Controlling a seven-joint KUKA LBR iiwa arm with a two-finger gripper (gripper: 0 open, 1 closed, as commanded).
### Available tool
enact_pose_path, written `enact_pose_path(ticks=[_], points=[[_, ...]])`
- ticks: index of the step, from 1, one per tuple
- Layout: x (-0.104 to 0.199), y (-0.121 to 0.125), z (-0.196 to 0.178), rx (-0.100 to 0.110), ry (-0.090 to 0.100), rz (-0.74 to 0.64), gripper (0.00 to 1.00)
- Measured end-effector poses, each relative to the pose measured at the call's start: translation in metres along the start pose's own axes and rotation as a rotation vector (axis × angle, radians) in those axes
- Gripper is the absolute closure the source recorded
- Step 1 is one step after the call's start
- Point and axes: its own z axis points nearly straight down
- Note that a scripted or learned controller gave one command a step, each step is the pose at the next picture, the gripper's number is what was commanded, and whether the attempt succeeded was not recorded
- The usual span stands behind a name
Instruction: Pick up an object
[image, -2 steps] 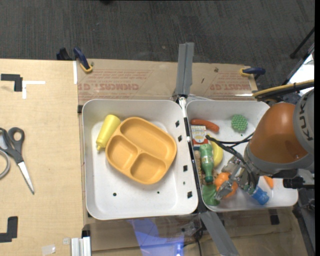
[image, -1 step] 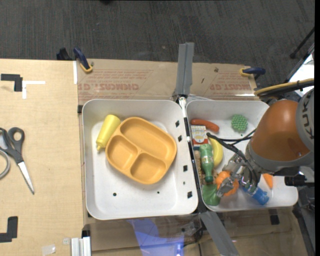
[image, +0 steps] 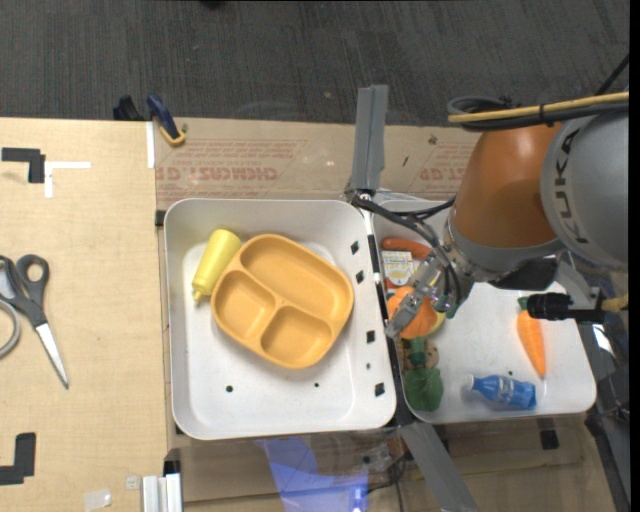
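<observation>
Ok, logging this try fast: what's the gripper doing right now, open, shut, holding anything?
Gripper: low in the right bin, over an orange object; open or shut cannot be told.

Scissors (image: 35, 310) lie on the bench (image: 80, 400), well left of the bins.

arm (image: 560, 190): enters from right, grey, orange band above wrist | wrist: angled down-left | gripper (image: 418, 300): low at the right bin's left edge | fingers: state unclear, seemingly close together
</observation>
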Motion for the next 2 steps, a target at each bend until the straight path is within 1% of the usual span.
enact_pose_path(ticks=[1, 2], points=[[-0.004, 0.053, -0.014, 0.001, 0.000, -0.027, 1.00], [-0.017, 0.083, -0.054, 0.000, -0.002, 0.006, 1.00]])
